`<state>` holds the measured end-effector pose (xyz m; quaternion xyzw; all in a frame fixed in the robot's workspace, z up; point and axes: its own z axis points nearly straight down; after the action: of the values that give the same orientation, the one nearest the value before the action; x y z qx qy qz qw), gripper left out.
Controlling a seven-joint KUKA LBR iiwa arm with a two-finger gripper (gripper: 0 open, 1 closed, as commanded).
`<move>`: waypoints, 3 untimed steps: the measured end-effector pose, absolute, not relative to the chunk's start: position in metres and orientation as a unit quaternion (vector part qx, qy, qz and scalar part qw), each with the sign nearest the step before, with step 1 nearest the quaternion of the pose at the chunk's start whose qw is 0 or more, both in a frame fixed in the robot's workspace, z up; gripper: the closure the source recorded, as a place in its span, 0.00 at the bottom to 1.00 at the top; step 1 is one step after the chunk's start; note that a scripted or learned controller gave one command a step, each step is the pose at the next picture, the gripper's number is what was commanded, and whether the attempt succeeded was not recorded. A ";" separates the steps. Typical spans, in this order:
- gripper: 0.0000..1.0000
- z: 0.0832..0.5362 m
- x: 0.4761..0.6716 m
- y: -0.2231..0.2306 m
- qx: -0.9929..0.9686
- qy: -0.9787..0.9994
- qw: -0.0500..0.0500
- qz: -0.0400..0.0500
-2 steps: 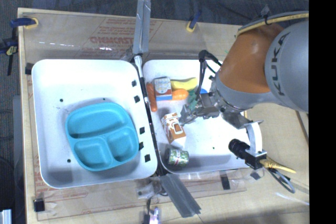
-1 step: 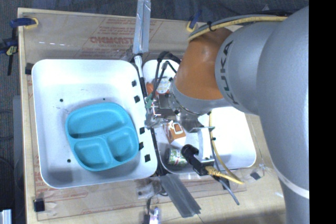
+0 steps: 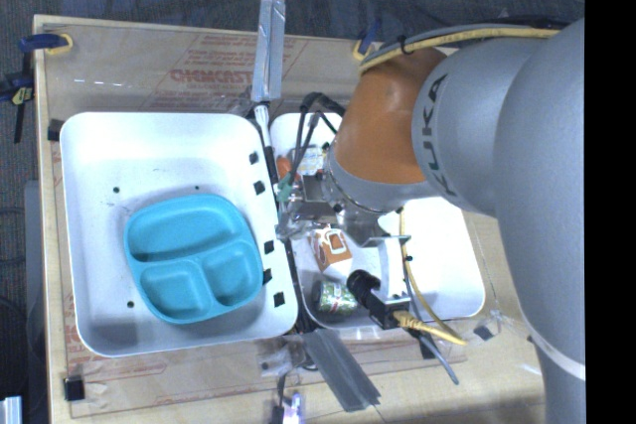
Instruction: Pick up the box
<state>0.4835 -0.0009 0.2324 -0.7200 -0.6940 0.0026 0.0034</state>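
The arm reaches in over the right bin. The gripper sits low over that bin's left part, near the wall shared with the left bin. Whether it is open or closed cannot be told. The box, orange and white, lies in the right bin just beside the gripper. A green item lies near the front wall. A blue tray rests in the left bin.

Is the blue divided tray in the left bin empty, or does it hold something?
Empty. The blue divided tray lies flat in the left bin, and all three of its compartments show only bare blue surface, with nothing resting inside them.
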 end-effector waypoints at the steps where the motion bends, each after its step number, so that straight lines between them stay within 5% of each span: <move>1: 1.00 0.243 0.483 -0.087 -0.733 -0.680 0.001 0.001; 2: 1.00 0.190 0.476 -0.039 -0.902 -0.431 0.003 0.002; 3: 1.00 0.255 0.488 -0.070 -0.854 -0.520 0.001 0.001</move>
<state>0.4876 -0.0704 0.2547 -0.8541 -0.5201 0.0009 0.0014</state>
